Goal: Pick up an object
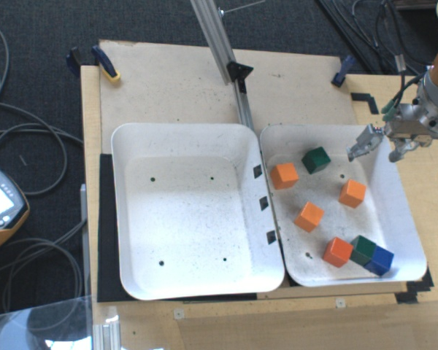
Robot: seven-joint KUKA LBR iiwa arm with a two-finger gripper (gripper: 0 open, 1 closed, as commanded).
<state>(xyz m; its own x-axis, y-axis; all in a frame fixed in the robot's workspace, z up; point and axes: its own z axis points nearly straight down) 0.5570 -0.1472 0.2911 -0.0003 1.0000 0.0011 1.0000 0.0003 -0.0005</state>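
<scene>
Camera view, looking down on both bins. Right bin [405, 217] holds seven blocks. Dark green block [316, 160] near the top. Orange block [284, 175] just left of it, close to the divider side. Second orange block [352, 193] toward the right wall. Third orange block [309, 216] in the middle. At the lower right, a cluster: red-orange block [338, 251], green block [363, 249] and blue block [380, 260], touching or nearly so.

Gripper [382, 146] sits above the right bin's upper right corner, over the rim area, well apart from the cluster and up-right of the second orange block. Both fingers spread apart, one finger [363, 143] angled left; nothing between them.

Left bin [124, 159] beside it, speckled white. Metal pole [215, 31] rises from the board behind the bins. Blue clamps [106, 62] at the board's back corners.
</scene>
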